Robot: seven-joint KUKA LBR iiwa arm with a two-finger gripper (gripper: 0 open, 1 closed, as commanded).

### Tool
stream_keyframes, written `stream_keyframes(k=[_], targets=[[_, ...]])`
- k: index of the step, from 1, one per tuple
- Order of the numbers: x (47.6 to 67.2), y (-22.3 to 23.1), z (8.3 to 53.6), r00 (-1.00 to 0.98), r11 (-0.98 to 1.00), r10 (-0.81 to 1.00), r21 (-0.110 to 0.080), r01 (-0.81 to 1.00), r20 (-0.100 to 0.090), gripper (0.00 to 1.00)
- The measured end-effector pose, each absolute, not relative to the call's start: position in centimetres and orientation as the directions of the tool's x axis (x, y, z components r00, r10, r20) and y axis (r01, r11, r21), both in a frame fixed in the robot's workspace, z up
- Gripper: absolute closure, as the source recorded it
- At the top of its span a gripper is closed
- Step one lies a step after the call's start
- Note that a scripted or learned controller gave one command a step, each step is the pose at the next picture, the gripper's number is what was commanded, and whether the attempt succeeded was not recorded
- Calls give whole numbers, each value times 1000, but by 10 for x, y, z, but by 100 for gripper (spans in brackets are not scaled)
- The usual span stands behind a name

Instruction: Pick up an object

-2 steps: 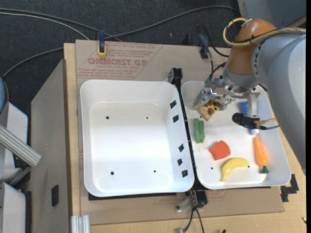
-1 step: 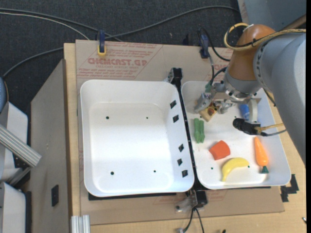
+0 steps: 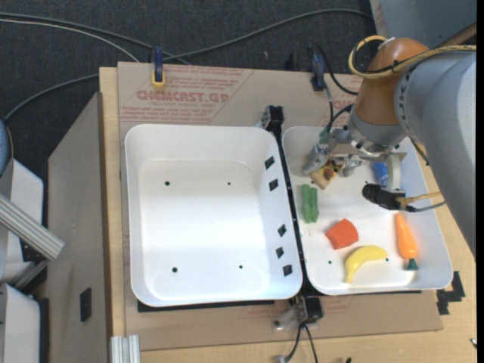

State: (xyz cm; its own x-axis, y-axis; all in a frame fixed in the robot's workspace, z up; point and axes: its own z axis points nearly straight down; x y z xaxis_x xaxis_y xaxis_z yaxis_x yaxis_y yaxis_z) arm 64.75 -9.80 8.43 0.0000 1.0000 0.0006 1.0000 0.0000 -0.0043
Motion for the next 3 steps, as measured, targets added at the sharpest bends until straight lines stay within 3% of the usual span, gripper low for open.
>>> stream_keyframes(k=[1, 2, 3], targets=[[663, -94, 83, 2, -2, 1000, -19, 1000, -1, 0], [650, -103, 84, 1, -1, 1000, -5, 1000, 1, 0], [650, -102, 94, 0, 0, 1000, -7, 1000, 1, 100]])
